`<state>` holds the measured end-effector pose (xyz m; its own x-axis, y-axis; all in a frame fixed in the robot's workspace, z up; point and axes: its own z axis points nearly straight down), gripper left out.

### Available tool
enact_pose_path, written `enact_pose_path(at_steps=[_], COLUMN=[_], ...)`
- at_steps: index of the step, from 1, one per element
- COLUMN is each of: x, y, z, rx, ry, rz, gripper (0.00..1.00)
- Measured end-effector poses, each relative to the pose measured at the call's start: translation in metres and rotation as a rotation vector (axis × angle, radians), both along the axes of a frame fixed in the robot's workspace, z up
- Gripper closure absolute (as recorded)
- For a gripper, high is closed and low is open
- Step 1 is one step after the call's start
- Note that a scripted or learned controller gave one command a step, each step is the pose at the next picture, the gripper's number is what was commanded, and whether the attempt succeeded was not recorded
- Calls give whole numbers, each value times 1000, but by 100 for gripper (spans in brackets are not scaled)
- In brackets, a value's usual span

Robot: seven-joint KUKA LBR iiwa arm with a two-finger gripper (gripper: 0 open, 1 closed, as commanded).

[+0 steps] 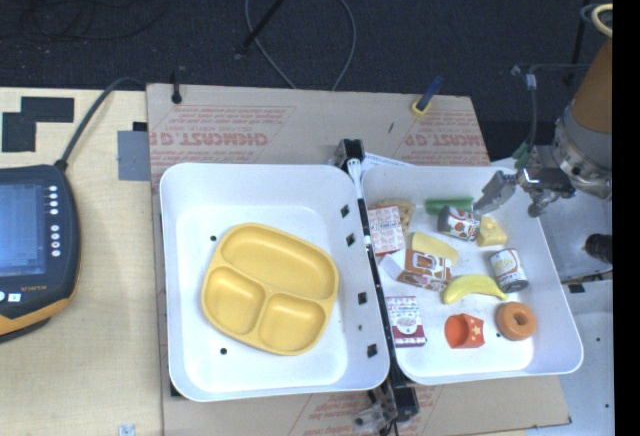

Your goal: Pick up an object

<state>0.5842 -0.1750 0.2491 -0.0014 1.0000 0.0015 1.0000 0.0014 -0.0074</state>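
At the right edge of the frame, above the far right corner of the right-hand shallow white bin, the grey two-finger gripper is seen with its fingers spread wide and nothing between them. Just below and left of it, a pale yellow wedge and a small red-and-white can are found beside a green stick-shaped object. Lower in the same bin a yellow banana, a brown ring doughnut, a red cup-like piece and a tin can are gathered. In the left-hand white bin a yellow three-compartment plastic tray is laid
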Motion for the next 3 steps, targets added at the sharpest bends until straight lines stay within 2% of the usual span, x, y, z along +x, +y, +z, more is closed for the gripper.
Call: enact_pose_path(at_steps=[1,2,3], x=[41,63,63], y=[-2,54,53], z=[-146,-159,-151], rx=[-1,-9,-6], ry=[-7,-16,-13], rz=[0,3,1], gripper=[0,0,100])
